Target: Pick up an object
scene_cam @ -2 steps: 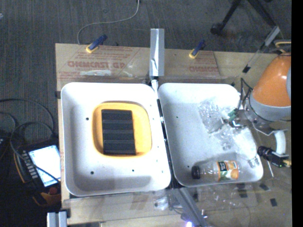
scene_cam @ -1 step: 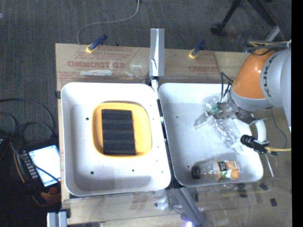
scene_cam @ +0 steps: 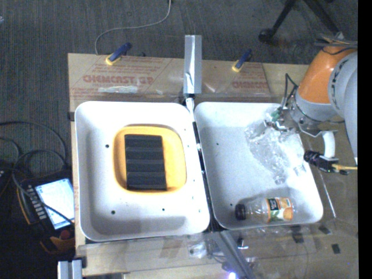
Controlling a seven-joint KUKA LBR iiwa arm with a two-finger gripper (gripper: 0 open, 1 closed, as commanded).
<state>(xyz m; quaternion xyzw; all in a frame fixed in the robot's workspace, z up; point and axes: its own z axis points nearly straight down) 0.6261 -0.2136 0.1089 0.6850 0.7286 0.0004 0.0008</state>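
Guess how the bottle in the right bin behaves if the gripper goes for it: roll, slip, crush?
The bottle lies on its side along the right bin's near wall, so a nudge across its length will probably roll it. It looks like clear, mostly empty plastic: likely light and apt to dent. The smooth round body may slip between the fingers.

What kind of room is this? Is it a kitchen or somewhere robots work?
Most likely a robot lab or workshop, not a kitchen. A robot arm reaches over two white bins on a bench, cables trail across the carpet, and an office chair base stands nearby.
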